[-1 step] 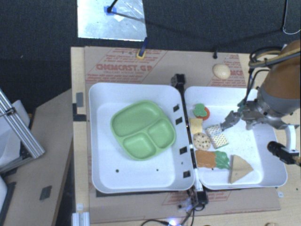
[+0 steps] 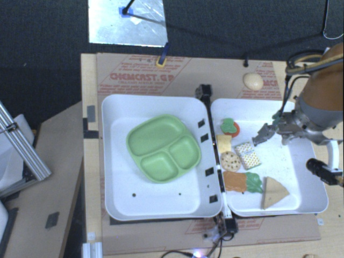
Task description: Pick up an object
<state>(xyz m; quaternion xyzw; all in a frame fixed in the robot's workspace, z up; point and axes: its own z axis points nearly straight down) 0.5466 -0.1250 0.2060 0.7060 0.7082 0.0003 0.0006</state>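
The approach step is judged to be in hand. The gripper (image 2: 262,135) is poised over the right bin (image 2: 306,168), nothing held; whether its fingers are spread cannot be told. A patterned cracker (image 2: 248,155) lies just near-left; a descent onto it is called for.

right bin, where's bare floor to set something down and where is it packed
Crowded: the toy food along the left side of the right white bin, from the red and green piece down past the round cookie to the tan wedge. Bare: the middle and right floor, under the gripper. In the left white bin, bare margins ring the green divided plate.
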